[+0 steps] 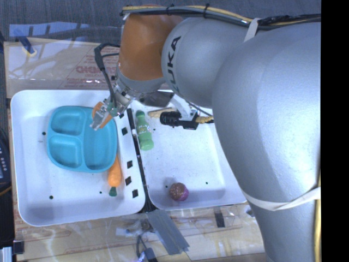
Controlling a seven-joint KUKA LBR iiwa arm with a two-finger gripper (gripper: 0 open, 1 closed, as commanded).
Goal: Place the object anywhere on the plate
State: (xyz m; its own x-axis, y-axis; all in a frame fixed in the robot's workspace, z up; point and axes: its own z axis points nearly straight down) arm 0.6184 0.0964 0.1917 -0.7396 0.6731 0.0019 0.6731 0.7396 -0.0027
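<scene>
A blue divided plate lies in the left bin. My gripper hangs over the plate's upper right rim, under the orange band of the arm. A small orange bit shows right at the gripper's tip; I cannot make out what it is or whether it is held. An orange carrot with a green end lies in the left bin, touching the plate's lower right edge.
A green bottle lies in the right bin along the divider between the bins. A dark red ball sits near that bin's front edge. The arm's big grey body covers the right side.
</scene>
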